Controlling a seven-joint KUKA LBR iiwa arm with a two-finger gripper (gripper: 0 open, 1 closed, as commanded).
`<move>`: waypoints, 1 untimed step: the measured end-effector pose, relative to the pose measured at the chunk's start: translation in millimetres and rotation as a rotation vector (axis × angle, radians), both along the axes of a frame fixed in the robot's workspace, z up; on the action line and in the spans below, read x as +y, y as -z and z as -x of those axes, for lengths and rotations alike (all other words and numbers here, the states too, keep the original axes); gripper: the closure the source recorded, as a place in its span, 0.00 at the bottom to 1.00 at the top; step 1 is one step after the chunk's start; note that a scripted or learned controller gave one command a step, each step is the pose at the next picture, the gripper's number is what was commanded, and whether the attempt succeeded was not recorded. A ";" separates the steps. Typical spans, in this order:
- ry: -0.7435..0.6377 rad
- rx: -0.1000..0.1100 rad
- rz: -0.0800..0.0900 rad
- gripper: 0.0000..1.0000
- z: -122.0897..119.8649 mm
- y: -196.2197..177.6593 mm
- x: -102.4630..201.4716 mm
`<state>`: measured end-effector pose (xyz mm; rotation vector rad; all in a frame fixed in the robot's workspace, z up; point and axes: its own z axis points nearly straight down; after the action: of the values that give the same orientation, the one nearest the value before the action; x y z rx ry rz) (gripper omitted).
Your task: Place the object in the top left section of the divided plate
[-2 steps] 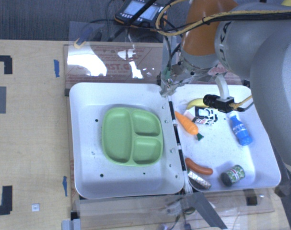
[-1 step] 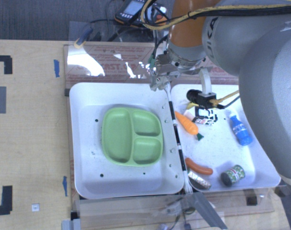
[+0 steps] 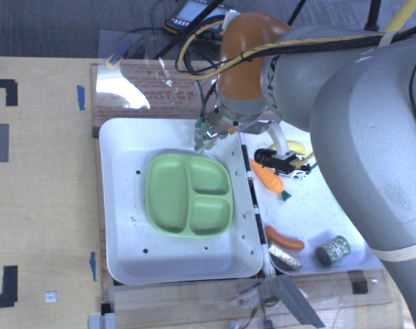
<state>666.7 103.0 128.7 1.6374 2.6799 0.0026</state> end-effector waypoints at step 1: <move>-0.092 -0.013 -0.002 1.00 -3.9 37.3 -8.1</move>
<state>670.6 94.9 91.4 1.5075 2.7437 0.0150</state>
